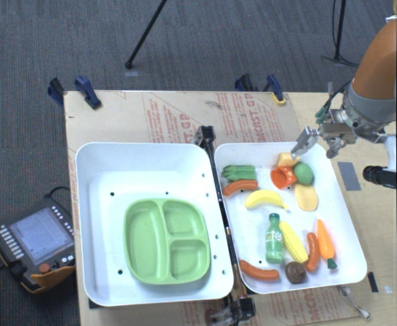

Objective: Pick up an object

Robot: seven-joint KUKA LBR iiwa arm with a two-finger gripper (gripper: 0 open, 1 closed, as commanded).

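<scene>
Yellow banana [265, 198] lies mid right bin [347, 216], toys crowded around. Your tool [318, 142] hangs spread wide, empty, at the far rim; descending there, it could strike the wall.

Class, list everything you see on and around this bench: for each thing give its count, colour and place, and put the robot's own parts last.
Bins: 2, white, side by side on the bench.
Divided plate: 1, green, left bin.
Banana: 1, yellow, right bin, middle.
Bottle: 1, green, right bin.
Corn: 1, yellow, beside the bottle.
Carrot: 1, orange, right bin's right side.
Sausages: 3, red-orange, right bin.
Clamps: 4, blue, bench's far edge.
Pendant: 1, grey, left of the bench.
Arm: 1, orange and grey, right.
Gripper: 1, grey, over the right bin's far corner.
</scene>
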